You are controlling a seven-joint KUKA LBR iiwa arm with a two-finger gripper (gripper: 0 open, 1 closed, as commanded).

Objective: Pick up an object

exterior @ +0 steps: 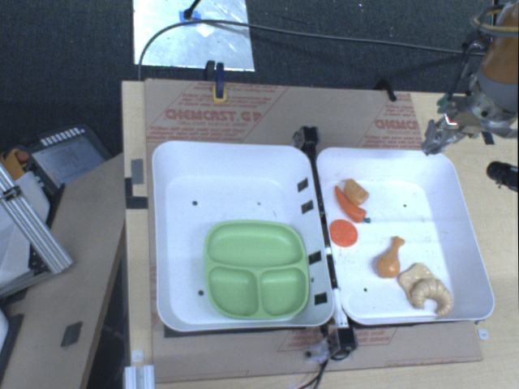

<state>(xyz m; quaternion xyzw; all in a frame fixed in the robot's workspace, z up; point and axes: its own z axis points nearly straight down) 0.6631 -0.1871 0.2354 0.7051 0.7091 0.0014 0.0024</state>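
The right bin (454, 209) holds several toy foods: a tan bread piece (355, 191), an orange carrot (349, 206), a flat orange-red disc (344, 233), an orange drumstick (391, 258) and a beige croissant (426, 287). My gripper (438, 138) hangs at the far right, above the back right corner of that bin, well away from the foods. Nothing shows between its fingers.
The left bin (174, 185) bears a green three-compartment tray (255, 267). A black divider (318, 217) runs between the bins. Cables cross the dark floor behind the bench, and a grey device (65, 156) sits at the left.
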